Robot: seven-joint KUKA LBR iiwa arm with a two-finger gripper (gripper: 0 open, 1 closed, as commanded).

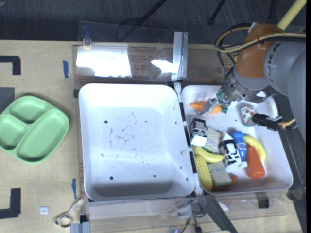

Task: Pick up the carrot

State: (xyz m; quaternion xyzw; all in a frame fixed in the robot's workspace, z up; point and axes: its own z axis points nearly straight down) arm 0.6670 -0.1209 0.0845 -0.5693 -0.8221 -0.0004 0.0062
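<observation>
- Currently the grey two-finger gripper (216, 102) is hovering at the small orange carrot (200, 106), which is lying near the back of the right shallow white bin (284, 171); whether its jaws are apart or clamped cannot be told
- Possibly it is gripping only the carrot's end, risking slippage during lifting
- Nearby, a checkered packet (199, 126) is crowding the approach

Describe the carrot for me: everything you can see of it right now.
The carrot is small, orange and looks like toy plastic. It lies roughly flat near the back left of the right bin, with a green end toward the gripper, which is right at that end. Whether the fingers grip it is unclear.
</observation>
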